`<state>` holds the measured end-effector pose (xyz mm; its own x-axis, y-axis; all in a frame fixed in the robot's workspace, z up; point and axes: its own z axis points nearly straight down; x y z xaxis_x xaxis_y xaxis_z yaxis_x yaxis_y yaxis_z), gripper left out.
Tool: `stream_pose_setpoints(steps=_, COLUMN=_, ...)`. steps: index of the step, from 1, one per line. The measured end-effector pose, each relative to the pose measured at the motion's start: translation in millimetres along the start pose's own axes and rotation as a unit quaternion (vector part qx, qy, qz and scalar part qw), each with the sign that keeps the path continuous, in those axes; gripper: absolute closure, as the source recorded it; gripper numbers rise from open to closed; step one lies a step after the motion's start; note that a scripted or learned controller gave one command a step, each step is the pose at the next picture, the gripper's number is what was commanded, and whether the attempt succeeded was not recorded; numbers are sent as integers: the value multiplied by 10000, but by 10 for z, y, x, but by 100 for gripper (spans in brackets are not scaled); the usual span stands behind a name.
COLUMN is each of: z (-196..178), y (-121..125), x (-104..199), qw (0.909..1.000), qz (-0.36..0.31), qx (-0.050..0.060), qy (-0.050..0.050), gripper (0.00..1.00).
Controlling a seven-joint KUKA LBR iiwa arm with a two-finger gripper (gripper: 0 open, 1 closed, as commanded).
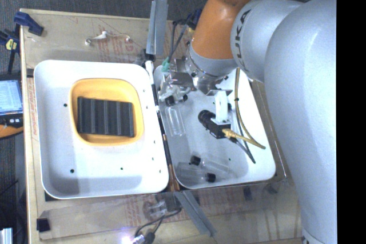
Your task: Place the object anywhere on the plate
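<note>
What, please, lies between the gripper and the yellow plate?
In the camera view, the bins' adjoining rims separate the gripper from the yellow plate, plus bare white bin floor.

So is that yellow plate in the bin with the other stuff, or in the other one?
In the other one. The yellow plate lies flat in the left bin, holding a dark ridged block. The arm is over the right bin.

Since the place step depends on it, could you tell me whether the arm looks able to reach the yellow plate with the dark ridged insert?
Probably yes. The yellow plate with the dark ridged insert lies uncovered in the left white bin, with nothing above it. The gripper hangs over the neighbouring right white bin, so only the low rims between them need crossing.
</note>
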<state>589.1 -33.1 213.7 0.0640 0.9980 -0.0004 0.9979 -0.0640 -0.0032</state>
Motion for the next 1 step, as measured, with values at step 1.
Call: stream_pose_setpoints(steps=1, z=227, y=170, x=687, qw=9908, qz=-1353, qx=-6, qy=-3, gripper=100)
